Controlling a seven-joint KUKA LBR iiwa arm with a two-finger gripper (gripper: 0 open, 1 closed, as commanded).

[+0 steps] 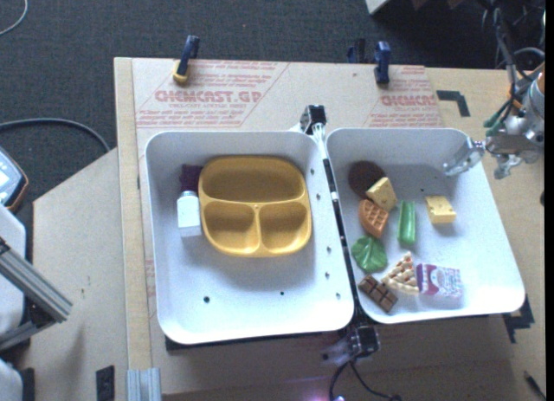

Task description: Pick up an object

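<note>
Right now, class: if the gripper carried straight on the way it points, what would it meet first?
Probably the right bin's bare floor, short of the brown cookie; the gripper points left and down, though depth is unclear.

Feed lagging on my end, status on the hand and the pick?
Hand over right bin's upper right corner, holding nothing. Nearest item: cheese block, untouched. Path to it clear; other toy food clustered left of it.

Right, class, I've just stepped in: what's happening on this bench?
A robot arm reaches in from the right, its pincer hovering over the upper right corner of the right bin, gripping nothing. That bin holds toy food, including a cheese wedge and green pickle. The left bin holds a yellow divided tray. Nothing is picked up yet.
</note>
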